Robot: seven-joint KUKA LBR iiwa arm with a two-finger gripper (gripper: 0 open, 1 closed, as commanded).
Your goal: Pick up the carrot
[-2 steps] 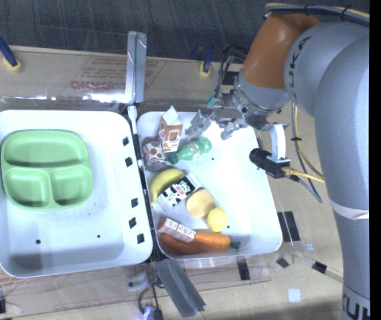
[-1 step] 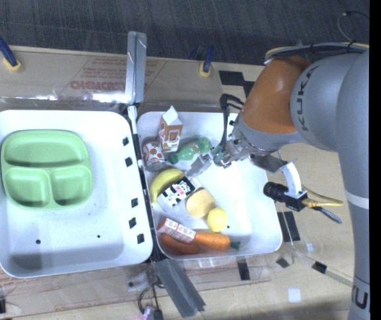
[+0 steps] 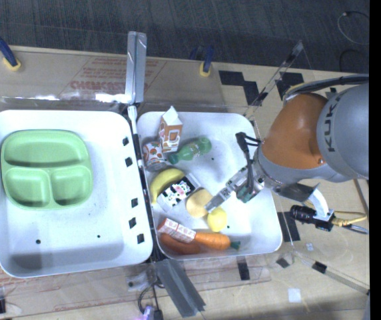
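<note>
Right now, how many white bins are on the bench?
2. The left bin holds a green tray; the right bin holds the carrot.

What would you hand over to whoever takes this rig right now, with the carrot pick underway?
Gripper: low in the right bin, over the yellow lemon-like pieces; whether it is open cannot be told.
Carrot: lying along the right bin's near wall, beside a small red-and-white packet. The gripper is not on it.
Left bin: holds a green divided tray.
Done: nothing yet; the carrot is not lifted.
Left: move to the carrot, grasp it, lift.
</note>
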